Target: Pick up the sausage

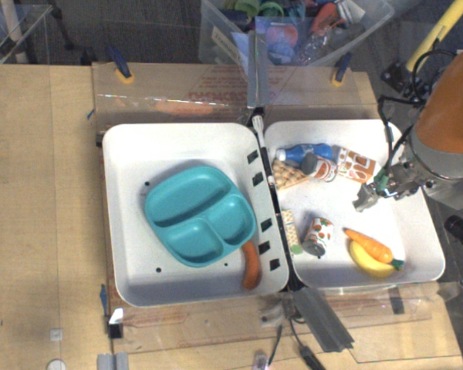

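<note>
1. The sausage (251,266) lies in the left bin (127,149), near the front right corner. It is wedged between the teal plate (198,216) and the divider (268,199) where the two bins meet. That narrow slot likely leaves little room for fingers on either side.
2. The gripper (368,199) hangs over the right bin (417,230), well apart from the sausage. It is small and blurred here, so I cannot tell how far it is open. Nothing can be seen held in it.
3. Below it in the right bin sit a banana (370,260) with a carrot (370,245) resting against it, a small can (317,237) and a bottle (312,159) near the back.
4. The pick looks not yet begun: the arm would have to cross the divider into the left bin and come down along the sausage's length.
</note>
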`<state>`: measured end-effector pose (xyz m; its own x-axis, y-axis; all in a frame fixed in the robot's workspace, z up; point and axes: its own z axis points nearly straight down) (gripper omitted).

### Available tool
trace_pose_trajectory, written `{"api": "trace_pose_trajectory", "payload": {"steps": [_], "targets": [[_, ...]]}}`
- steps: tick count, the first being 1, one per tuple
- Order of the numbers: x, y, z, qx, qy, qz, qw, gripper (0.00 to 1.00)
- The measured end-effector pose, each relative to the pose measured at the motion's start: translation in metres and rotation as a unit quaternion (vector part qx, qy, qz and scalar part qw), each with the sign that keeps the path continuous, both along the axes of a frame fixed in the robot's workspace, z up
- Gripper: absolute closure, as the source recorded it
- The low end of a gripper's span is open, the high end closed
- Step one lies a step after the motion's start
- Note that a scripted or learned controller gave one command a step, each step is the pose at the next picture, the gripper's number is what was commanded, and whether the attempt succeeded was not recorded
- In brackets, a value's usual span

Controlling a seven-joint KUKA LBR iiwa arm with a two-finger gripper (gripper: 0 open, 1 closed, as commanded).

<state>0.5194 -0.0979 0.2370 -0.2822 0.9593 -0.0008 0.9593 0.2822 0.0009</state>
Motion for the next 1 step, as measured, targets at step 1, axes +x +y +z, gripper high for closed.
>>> {"api": "trace_pose_trajectory", "payload": {"steps": [1], "targets": [[-0.0299, 0.1387, 0.0723, 0.0, 0.001, -0.081, 0.9967, 1.0]]}}
